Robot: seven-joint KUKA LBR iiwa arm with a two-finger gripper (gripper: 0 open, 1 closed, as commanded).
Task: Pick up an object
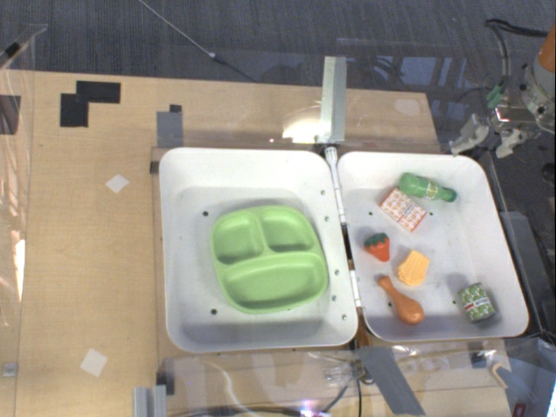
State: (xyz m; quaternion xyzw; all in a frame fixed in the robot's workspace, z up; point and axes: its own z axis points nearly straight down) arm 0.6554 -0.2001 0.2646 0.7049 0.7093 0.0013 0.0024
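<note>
The right bin holds several small items. A green bottle lies at its back, with a red-and-white patterned box just in front of it. A strawberry, a yellow cheese wedge and an orange drumstick sit near the bin's left side. At the front right corner is a green can. My gripper hangs beyond the bin's back right corner, open, with nothing between its fingers.
The left bin holds a green divided plate. A metal divider post stands behind the seam between the bins. Cables run at the far right, by the arm.
</note>
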